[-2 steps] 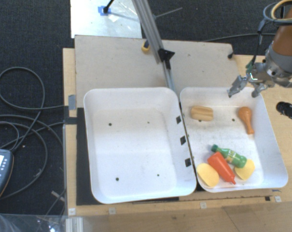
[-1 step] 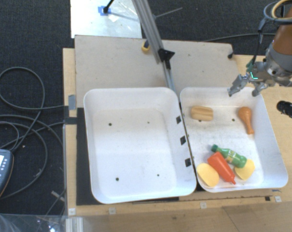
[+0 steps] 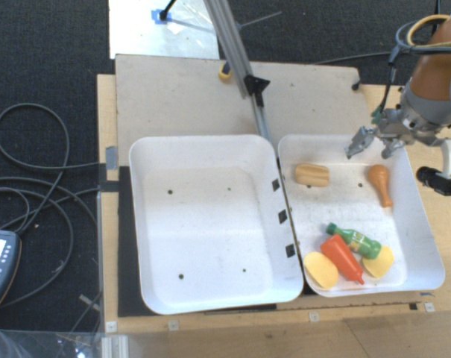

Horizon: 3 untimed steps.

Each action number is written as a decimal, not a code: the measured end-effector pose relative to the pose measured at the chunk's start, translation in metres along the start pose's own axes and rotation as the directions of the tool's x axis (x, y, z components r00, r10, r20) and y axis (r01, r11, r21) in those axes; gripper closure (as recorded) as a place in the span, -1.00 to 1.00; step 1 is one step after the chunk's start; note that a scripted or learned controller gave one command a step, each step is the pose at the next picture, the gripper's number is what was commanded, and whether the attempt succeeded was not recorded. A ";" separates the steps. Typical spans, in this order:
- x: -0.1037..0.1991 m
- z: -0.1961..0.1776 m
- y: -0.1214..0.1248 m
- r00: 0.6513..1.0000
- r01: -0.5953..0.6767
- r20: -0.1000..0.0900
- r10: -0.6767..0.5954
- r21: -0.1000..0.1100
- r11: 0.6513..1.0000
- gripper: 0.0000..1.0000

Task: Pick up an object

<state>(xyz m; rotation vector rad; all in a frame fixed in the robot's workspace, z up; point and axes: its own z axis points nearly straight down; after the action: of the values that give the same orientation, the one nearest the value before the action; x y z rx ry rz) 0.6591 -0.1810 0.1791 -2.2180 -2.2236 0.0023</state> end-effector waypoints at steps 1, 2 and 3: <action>-0.006 0.058 0.005 1.000 0.000 -0.001 0.000 0.001 1.000 -1.00; -0.005 0.089 0.006 1.000 0.002 0.000 -0.002 -0.002 1.000 -1.00; -0.006 0.076 0.008 1.000 0.006 0.002 -0.006 -0.007 1.000 1.00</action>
<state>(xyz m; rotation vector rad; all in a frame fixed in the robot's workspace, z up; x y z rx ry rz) 0.6665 -0.1869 0.1033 -2.2158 -2.2345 -0.0029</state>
